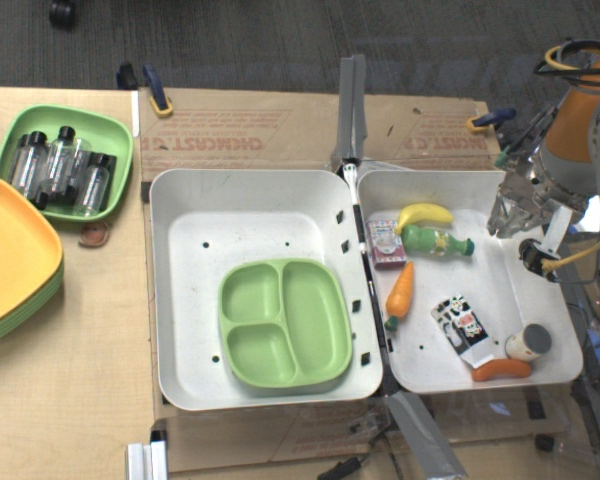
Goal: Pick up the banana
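Observation:
The yellow banana (426,214) lies curved near the back of the right bin (420,363), just behind a green bottle (436,241). My gripper (507,220) hangs at the right bin's back right corner, well to the right of the banana and apart from it. Nothing shows between its fingers, and from this angle their state is unclear.
The right bin also holds a small pink box (384,243), a carrot (400,290), a black-and-white packet (460,324), a sausage (501,370) and a small cup (529,343). A green divided plate (285,323) lies in the left bin (180,268). A green tray of bottles (65,163) and orange plates (15,258) sit far left.

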Robot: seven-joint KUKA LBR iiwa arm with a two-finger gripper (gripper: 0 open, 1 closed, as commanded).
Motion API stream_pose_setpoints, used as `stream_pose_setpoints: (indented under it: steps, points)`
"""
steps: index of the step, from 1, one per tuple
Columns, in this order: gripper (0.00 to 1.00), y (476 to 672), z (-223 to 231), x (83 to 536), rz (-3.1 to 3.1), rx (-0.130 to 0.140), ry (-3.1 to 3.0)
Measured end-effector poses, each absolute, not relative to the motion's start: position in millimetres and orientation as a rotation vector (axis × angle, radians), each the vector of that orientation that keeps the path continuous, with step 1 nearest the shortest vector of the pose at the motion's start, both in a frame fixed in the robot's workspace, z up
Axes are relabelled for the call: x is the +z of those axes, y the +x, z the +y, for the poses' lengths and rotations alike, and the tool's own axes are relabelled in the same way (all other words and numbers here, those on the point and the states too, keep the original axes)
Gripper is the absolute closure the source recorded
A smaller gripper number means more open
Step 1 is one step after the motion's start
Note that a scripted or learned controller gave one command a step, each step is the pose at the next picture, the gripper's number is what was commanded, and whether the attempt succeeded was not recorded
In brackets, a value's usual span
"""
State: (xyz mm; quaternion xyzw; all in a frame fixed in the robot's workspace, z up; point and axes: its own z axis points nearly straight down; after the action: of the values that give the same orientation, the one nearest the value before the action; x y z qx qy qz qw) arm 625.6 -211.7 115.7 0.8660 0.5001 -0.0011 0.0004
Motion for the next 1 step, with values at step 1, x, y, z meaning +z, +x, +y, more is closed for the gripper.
stream_pose_setpoints:
  steps: [1]
  points:
    - [1.00,658.5,-213.1,129.9,1.394,-0.004,2.815]
